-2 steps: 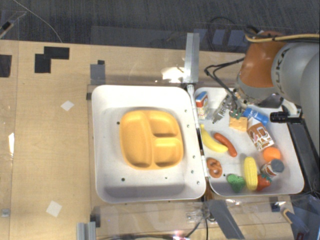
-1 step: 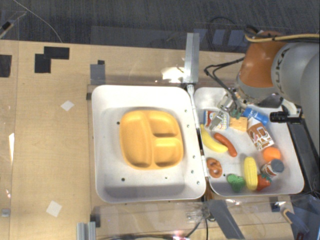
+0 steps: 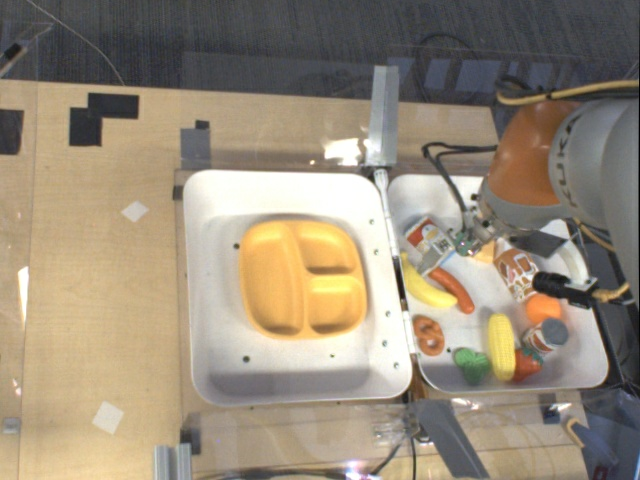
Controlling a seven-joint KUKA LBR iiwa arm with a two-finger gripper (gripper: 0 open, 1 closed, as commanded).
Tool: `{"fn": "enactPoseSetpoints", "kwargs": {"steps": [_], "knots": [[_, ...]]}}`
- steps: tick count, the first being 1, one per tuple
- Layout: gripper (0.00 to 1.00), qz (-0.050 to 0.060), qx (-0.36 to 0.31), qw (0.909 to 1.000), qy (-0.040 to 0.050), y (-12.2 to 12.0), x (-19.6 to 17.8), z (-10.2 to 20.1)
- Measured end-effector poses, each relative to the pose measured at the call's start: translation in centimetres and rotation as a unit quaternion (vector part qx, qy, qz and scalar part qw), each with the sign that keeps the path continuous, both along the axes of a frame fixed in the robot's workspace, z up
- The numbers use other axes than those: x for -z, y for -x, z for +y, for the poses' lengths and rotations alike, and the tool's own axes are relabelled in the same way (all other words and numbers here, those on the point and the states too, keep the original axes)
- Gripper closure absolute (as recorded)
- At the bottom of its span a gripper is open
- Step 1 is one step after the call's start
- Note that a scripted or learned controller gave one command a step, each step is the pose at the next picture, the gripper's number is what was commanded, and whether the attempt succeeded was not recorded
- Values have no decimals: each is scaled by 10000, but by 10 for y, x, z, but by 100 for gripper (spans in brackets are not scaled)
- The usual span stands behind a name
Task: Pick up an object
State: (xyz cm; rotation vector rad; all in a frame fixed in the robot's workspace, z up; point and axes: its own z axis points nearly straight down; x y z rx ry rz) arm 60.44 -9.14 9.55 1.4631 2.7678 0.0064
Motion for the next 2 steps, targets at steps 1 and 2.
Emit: {"fn": "enactPoseSetpoints", "kwargs": {"steps": [1,2], "knots": [[0,18,978,9952,-26,105,-91,77],[0,-2,1396,9902,-18,60,-169,47]]}}
